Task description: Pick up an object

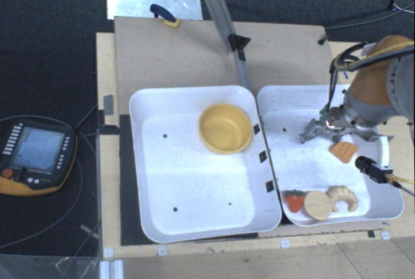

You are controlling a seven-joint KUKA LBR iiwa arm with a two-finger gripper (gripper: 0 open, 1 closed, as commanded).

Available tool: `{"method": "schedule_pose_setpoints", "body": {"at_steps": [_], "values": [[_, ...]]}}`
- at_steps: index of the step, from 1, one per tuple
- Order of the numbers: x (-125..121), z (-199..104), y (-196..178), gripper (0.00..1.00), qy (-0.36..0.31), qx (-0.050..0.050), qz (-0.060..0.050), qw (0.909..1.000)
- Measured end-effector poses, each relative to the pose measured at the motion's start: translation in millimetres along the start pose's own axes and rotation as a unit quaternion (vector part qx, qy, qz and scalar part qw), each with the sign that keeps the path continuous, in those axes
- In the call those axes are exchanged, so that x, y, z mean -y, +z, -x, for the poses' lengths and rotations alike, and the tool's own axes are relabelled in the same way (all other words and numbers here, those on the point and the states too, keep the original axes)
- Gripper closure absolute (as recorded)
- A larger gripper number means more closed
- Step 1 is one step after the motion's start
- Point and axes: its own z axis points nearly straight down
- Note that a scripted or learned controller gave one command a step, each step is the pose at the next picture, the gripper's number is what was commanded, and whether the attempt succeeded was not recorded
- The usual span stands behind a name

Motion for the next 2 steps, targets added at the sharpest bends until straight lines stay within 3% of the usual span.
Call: {"method": "schedule_pose_setpoints", "body": {"at_steps": [1, 2], "values": [[-2, 0, -13, 1.0, 0.0, 0.001, 0.003, 1.0], [-5, -5, -74, 1.0, -0.001, 0.001, 0.004, 1.0]]}}
